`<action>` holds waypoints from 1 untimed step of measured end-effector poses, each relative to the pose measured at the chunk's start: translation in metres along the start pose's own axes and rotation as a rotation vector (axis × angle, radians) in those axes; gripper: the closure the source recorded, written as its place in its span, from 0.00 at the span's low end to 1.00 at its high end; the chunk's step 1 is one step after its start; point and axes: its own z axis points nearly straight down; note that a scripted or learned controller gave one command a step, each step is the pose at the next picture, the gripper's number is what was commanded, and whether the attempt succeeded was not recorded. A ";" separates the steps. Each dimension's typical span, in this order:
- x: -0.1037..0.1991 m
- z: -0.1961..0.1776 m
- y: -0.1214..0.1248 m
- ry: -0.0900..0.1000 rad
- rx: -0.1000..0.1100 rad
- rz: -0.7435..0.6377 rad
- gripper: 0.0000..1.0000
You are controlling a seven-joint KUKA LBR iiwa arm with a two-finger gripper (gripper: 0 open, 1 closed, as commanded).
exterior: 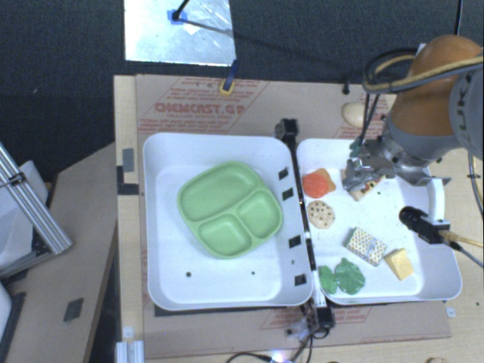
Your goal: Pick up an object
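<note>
A wooden bench (83, 203) carries a cardboard sheet (197, 100) with red print, and two shallow white bins sit side by side on it. The left bin (166, 271) holds one thing: a green plate (231, 210) with three sections, lying flat near the middle and turned at an angle. The right bin (382, 214) holds all the loose pieces that could be picked up.

The arm (431, 89) comes in from the right over the far part of the right bin. Beyond the bins, at the top of the view, a silver sheet (181, 21) lies flat against the dark background.

The gripper (361, 176) hangs low over the far middle of the right bin. From this angle I cannot tell whether it is open or closed, or whether it holds anything. A small brown and white bit (371, 190) lies just beside it, too small to name.

A green leaf (344, 276) lies at the near edge of the right bin by the divider. A patterned block (367, 246) lies just up and right of the leaf, with a yellow cheese wedge (400, 264) just beside it. An orange piece (318, 182) lies near the divider, left of the gripper and apart from it. A round cookie (321, 215) sits just in front of the orange piece
</note>
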 end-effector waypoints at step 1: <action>0.002 0.002 0.009 -0.001 -0.002 0.001 1.00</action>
